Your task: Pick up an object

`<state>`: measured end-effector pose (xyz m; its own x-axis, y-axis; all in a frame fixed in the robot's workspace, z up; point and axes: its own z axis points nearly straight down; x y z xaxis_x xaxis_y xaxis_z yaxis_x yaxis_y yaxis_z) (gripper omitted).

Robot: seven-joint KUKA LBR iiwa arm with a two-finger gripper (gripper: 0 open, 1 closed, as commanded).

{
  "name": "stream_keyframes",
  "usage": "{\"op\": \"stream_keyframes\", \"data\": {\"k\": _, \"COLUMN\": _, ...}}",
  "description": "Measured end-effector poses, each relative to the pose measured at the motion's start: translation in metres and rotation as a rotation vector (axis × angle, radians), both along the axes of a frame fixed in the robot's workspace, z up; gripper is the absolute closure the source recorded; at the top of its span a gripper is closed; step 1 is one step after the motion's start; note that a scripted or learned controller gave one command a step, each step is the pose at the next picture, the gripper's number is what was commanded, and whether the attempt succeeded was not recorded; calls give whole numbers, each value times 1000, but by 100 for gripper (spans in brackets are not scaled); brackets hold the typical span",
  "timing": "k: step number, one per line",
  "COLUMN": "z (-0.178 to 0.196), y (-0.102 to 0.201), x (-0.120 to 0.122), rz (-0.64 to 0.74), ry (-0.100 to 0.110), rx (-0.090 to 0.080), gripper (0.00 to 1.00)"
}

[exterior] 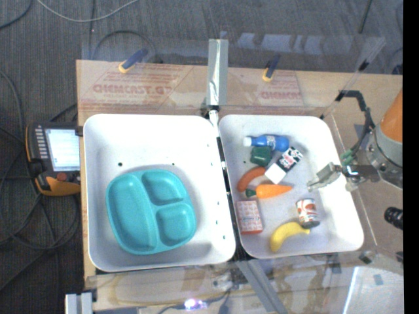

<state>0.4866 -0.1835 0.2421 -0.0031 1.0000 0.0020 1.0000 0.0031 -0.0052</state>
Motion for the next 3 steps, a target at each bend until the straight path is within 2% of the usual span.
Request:
{"op": "stream_keyframes", "data": {"k": 1, "z": -151, "y": -15, "x": 8, "rz": 98, "ry": -7, "rx": -1, "gripper": 0}}
{"op": "stream_keyframes", "data": {"k": 2, "z": -143, "y": -15, "x": 9, "rz": 98, "ry": -8, "rx": 0, "gripper": 100}}
{"op": "stream_keyframes", "data": {"k": 3, "z": -43, "y": 70, "x": 13, "rz": -36, "ry": 1, "rx": -2, "gripper": 100}}
